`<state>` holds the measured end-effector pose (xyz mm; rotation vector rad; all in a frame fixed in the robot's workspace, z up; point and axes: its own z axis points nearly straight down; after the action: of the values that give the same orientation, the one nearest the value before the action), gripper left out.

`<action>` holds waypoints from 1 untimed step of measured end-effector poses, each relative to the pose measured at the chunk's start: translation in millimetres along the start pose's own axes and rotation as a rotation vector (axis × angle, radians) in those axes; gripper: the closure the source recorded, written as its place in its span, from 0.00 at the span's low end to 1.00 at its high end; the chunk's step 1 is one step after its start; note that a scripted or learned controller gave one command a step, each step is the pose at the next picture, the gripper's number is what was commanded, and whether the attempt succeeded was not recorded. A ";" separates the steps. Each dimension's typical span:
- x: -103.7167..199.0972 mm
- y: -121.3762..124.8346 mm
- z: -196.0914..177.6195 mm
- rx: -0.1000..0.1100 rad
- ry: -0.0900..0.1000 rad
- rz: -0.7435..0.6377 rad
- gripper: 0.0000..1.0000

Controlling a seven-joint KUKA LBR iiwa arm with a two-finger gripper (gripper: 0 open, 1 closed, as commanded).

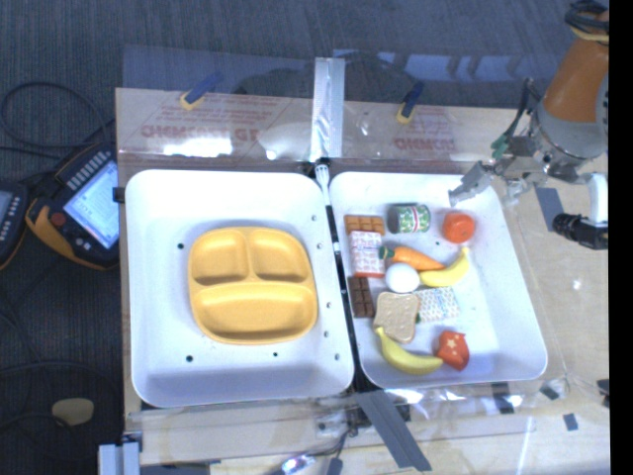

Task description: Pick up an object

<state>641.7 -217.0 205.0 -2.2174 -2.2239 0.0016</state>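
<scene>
Nothing is being carried yet: the gripper [473, 188] is hovering over the right bin's [524, 305] upper right corner, near the tomato [458, 227], and whether its fingers are apart or together cannot be told. The food is lying in that bin, so reaching, grasping and lifting are all remaining.

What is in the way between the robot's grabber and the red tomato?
Nothing visible. The gripper hangs at the right bin's upper right edge, and the tomato lies just below it with open space between. The can sits off to the tomato's left, not between them.
</scene>
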 end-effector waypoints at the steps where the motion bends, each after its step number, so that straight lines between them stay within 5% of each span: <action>1: 2.6 25.9 99.1 -0.009 0.006 -0.080 0.00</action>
<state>667.4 -214.3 105.8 -2.1283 -2.3118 -0.0146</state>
